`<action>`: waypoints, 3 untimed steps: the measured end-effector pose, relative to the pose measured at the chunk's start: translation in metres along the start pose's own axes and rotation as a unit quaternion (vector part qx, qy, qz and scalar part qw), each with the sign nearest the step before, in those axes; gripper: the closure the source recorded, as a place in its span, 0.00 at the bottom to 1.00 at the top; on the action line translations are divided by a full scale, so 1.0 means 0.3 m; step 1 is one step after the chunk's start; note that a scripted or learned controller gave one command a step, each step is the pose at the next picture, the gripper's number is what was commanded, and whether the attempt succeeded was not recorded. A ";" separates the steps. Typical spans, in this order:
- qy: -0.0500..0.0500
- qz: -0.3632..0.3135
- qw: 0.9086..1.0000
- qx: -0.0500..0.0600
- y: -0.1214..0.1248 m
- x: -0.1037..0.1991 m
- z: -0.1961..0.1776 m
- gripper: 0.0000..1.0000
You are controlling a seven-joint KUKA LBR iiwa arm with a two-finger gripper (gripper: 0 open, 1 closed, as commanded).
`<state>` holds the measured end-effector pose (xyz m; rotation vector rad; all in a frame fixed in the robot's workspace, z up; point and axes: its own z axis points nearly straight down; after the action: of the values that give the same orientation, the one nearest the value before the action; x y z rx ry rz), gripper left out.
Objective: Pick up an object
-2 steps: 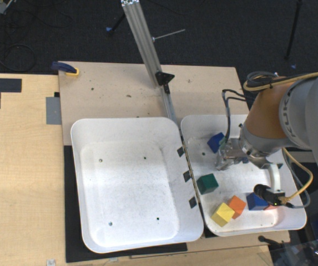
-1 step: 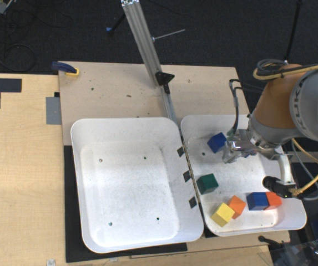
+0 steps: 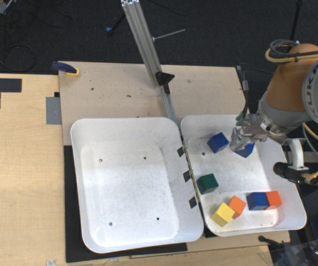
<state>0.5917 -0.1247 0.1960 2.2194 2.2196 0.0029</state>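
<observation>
Hand [image 3: 242, 143] over right bin [image 3: 292, 218]; blue block [image 3: 246, 149] directly beneath, partly hidden. Hand's opening: cannot tell. Second blue cube [image 3: 217, 142] at nine o'clock.

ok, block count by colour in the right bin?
Blue blocks: 3, one at the bin's back, one under the claw, one at the front
Orange blocks: 2, one beside the front blue, one beside the yellow
Green block: 1
Yellow block: 1
Total: 7
</observation>
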 end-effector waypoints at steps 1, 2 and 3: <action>0.000 -0.001 1.000 0.000 0.025 0.022 -0.187 1.00; 0.000 -0.001 1.000 0.002 0.026 0.018 -0.258 1.00; 0.001 -0.002 1.000 0.004 0.030 0.211 -0.237 1.00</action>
<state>0.6006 -0.0613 0.2671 2.2199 2.2291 -0.0020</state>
